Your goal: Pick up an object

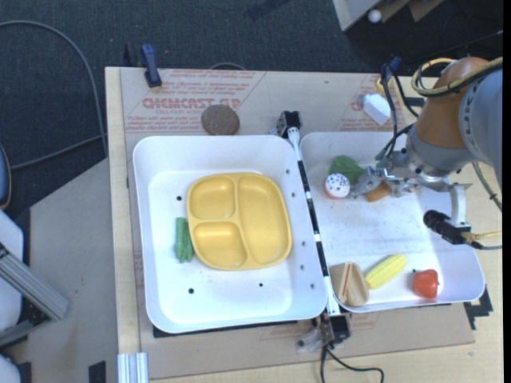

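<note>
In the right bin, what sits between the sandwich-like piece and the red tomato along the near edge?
In the camera view, a yellow corn cob lies between the sandwich-like piece and the red tomato, near the right bin's front wall.

One fixed camera, high above bench [239, 94], looking down at a slant. Both white bins in frame: left bin [160, 294] far from gripper [374, 183], right bin [455, 286] beneath it.
</note>
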Action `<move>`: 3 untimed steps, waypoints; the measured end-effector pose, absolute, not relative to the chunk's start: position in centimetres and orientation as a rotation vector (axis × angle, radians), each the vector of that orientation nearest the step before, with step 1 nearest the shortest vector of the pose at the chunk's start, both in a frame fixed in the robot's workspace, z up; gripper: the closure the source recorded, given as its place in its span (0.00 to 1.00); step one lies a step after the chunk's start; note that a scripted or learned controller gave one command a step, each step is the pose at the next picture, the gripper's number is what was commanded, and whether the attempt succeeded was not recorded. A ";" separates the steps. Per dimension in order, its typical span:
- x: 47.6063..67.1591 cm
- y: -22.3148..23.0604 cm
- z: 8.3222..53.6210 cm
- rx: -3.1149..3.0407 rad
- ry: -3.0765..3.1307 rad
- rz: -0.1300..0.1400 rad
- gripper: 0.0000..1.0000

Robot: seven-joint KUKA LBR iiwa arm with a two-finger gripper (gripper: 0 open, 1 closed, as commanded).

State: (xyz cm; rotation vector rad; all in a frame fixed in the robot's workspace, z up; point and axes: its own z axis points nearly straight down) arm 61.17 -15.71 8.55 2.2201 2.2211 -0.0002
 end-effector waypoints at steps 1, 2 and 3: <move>66.7 -12.3 9.8 2.218 2.222 0.001 0.00; 61.7 -13.8 8.5 2.222 2.222 -0.002 0.00; 61.7 -13.8 9.5 2.220 2.222 -0.001 1.00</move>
